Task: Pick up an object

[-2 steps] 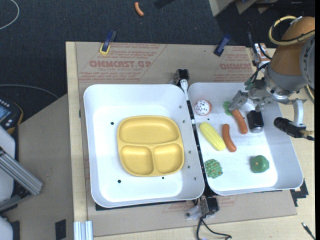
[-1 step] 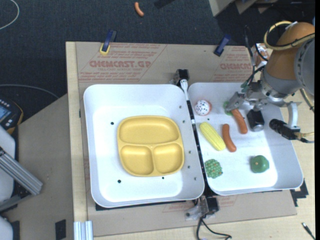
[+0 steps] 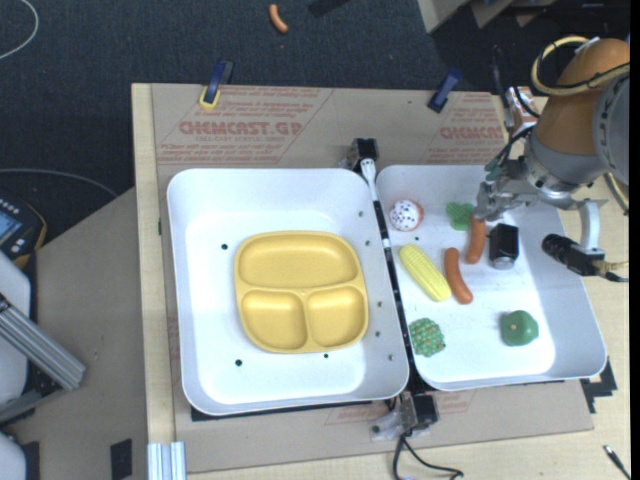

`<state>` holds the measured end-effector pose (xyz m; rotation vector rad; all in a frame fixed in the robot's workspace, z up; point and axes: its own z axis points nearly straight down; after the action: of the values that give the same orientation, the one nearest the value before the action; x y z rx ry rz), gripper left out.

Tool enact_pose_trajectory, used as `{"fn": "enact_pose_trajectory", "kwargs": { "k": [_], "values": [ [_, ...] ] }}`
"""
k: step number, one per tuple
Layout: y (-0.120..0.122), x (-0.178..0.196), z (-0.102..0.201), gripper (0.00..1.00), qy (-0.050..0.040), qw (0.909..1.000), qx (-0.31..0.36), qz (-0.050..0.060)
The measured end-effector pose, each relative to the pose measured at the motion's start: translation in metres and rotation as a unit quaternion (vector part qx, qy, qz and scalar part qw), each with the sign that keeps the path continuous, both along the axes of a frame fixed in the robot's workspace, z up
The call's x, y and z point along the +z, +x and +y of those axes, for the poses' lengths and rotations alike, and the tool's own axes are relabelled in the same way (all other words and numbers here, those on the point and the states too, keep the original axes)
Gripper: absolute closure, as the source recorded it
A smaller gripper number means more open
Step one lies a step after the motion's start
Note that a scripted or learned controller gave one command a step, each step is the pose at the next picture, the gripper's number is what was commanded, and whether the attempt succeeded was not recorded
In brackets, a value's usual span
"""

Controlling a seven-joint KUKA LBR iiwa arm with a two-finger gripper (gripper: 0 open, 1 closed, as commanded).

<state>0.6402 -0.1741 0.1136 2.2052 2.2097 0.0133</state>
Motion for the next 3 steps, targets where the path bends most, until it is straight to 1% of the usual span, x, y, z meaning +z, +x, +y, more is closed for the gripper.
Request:
{"fn": "enact_pose_trajectory", "kwargs": {
  "k": [1, 2, 3],
  "values": [
    [0.011, 0.051, 0.002, 1.00, 0.0028, 1.0000, 0.000, 0.006],
    [0.018, 0.114, 0.007, 1.00, 0.0024, 1.0000, 0.000, 0.005],
    [0.018, 0.112, 0.007, 1.00, 0.0028, 1.0000, 0.000, 0.008]
  ]
}}
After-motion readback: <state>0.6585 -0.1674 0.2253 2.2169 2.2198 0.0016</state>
